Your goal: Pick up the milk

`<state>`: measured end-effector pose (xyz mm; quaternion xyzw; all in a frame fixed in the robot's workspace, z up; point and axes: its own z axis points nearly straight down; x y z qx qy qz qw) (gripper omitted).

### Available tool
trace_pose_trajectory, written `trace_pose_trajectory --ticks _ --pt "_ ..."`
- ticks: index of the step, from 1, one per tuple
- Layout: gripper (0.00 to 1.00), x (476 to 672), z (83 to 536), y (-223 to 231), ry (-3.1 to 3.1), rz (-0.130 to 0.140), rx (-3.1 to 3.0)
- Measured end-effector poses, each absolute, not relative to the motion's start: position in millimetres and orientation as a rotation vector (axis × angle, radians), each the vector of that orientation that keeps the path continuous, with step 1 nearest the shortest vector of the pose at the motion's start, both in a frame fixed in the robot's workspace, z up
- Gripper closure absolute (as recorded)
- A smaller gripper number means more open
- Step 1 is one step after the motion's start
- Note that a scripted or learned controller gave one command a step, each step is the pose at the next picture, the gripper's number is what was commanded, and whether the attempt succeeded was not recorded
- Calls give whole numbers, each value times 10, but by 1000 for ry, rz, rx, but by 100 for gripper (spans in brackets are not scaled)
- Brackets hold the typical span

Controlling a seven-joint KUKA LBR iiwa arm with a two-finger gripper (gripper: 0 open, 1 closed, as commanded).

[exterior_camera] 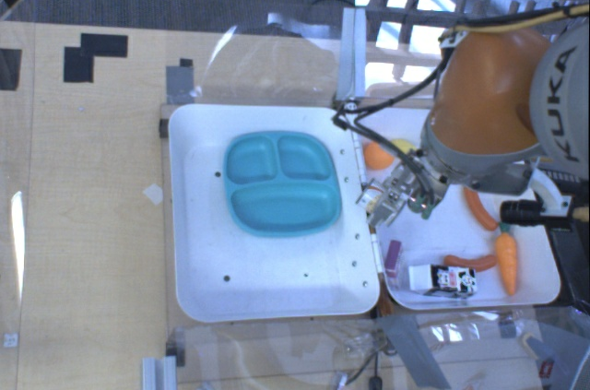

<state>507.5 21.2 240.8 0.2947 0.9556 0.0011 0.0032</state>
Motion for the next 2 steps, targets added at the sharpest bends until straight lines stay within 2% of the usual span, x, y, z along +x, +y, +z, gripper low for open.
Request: trace_pose_trajectory --ticks 1,2 --pt "100 5402 2256 -470 2918 3 1145" --pt "100 5821 1673 -1428 3023 1 826"
